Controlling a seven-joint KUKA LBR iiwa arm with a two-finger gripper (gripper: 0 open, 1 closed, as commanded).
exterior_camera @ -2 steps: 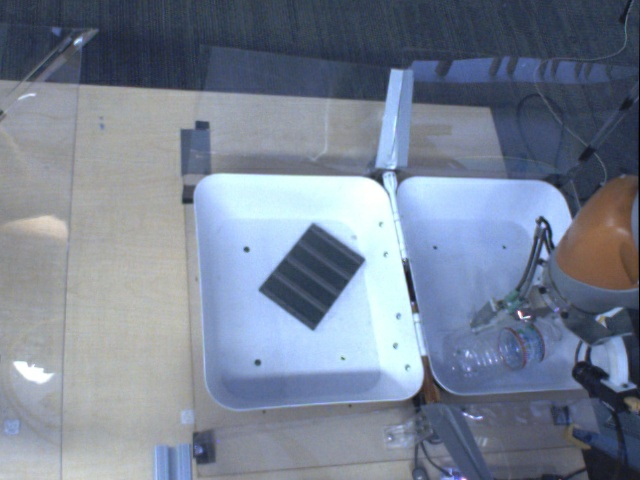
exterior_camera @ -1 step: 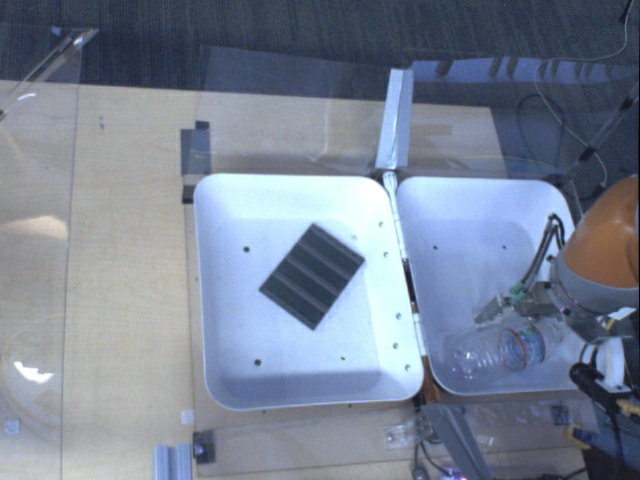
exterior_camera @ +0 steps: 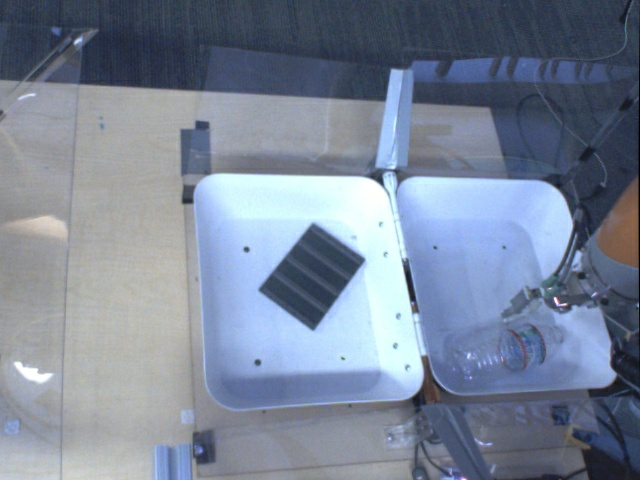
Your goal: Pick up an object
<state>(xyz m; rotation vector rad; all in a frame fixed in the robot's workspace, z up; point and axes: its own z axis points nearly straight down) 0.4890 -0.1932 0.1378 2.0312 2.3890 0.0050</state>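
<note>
A clear plastic bottle (exterior_camera: 497,351) lies on its side near the front wall of the right bin (exterior_camera: 470,218). A dark ribbed rectangular pad (exterior_camera: 312,275) rests flat and turned diagonally in the middle of the left bin (exterior_camera: 230,218). My gripper (exterior_camera: 542,302) hangs low at the right side of the right bin, just behind the bottle's right end and very close to it. Whether it touches the bottle cannot be made out. The grey arm with its orange band (exterior_camera: 622,223) comes in from the right edge.
A metal post (exterior_camera: 395,118) stands behind the seam between the two bins. Cables and brackets (exterior_camera: 470,448) lie in front of the right bin. A transparent panel (exterior_camera: 40,218) covers the wooden bench on the left.
</note>
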